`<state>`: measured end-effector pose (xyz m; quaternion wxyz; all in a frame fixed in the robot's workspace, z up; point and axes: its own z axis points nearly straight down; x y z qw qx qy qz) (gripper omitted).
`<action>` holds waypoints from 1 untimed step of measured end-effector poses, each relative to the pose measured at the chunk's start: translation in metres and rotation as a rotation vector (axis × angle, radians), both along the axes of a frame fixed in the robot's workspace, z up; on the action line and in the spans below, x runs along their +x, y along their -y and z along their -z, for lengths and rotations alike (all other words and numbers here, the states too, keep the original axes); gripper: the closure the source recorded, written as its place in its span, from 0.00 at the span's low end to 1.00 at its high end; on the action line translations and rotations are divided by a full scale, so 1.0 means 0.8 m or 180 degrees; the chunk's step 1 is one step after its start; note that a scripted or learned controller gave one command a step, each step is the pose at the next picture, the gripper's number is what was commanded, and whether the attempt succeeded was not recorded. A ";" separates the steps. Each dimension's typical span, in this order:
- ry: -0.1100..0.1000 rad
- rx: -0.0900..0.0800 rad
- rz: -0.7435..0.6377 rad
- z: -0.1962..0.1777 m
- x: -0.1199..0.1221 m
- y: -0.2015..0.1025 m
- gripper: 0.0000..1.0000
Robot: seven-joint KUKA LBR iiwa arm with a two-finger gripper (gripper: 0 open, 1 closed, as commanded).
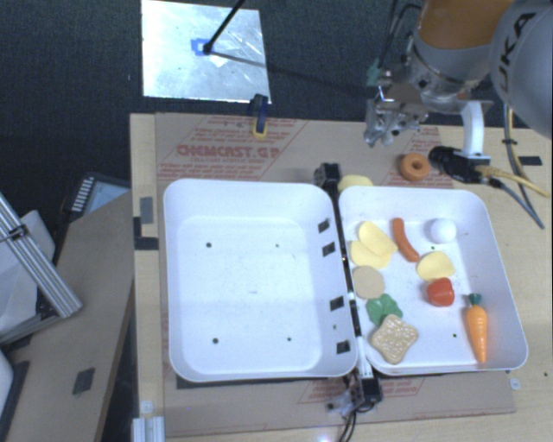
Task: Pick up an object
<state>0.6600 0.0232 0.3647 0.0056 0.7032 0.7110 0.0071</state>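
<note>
**Arm high at far right, toy food in right bin**

Spans the scene: table [216,142], brown board with red lettering. Sits on it at left: white bin [251,280], bare floor. Sits just beside, at right: second white bin [497,285], holding the toy food. Reaches in at far right: grey arm with orange band [458,22], jaws [386,129] hanging above the table beyond the right bin's far rim; apart or together cannot be told from this view, and nothing seen between them.

Inside the right bin, large to small: orange carrot [477,328] at near right; tan cracker [394,337] at near left; yellow slices [373,244] by the left wall; round beige disc [369,281] just nearer; green leaf [382,306] between disc and cracker; yellow piece [435,263] touching red tomato [440,292]; sausage [404,238] slanted mid-bin; white egg [442,230] toward the far wall.

Outside, on the table: brown doughnut [415,167] beyond the far rim; yellow lump [355,182] at the rim's far left corner.
</note>
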 end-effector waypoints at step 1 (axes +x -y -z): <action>-0.0079 -0.0001 0.0002 0.154 0.009 -0.093 1.00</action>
